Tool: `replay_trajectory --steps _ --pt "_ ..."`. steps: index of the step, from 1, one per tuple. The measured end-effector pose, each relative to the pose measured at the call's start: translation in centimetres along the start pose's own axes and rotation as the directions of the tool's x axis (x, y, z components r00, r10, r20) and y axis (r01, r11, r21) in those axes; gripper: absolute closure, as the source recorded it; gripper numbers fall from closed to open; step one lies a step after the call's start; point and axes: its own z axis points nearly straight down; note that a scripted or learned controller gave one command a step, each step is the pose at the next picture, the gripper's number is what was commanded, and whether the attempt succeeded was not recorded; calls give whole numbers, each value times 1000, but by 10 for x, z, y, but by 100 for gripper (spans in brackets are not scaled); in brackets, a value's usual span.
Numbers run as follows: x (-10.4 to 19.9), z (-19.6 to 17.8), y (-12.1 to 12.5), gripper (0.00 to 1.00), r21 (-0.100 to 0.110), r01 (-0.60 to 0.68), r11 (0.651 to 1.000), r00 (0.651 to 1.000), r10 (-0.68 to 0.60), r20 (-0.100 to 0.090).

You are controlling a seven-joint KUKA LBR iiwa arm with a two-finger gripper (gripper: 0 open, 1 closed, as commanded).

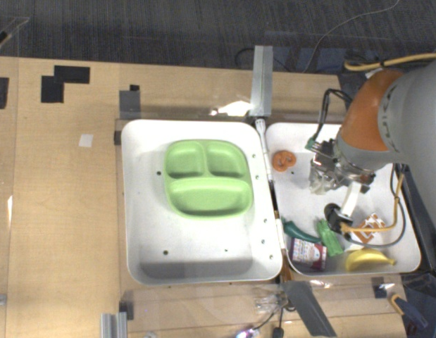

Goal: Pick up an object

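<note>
My gripper [323, 183] hangs low over the middle of the right bin [296, 201], reaching in from the right; its fingertips are blurred against the white floor. An orange round object [283, 160] lies just left of it, near the bin's upper left. Toward the front of the bin lie a green tool-like object [322, 234], a dark purple packet [307, 251], a yellow banana [368, 260] and a small orange-and-white item [371, 225].
The left bin [140, 210] holds a light green divided plate [206, 177]. A metal divider post [262, 83] stands at the back between the bins. The wooden bench [55, 210] stretches to the left.
</note>
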Motion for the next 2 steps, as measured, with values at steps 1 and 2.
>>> replay_trajectory --steps 1,2 --pt "-83 -15 46 100 -4 71 997 997 -71 1" --pt "-83 -15 46 0 -4 71 997 997 -71 1"
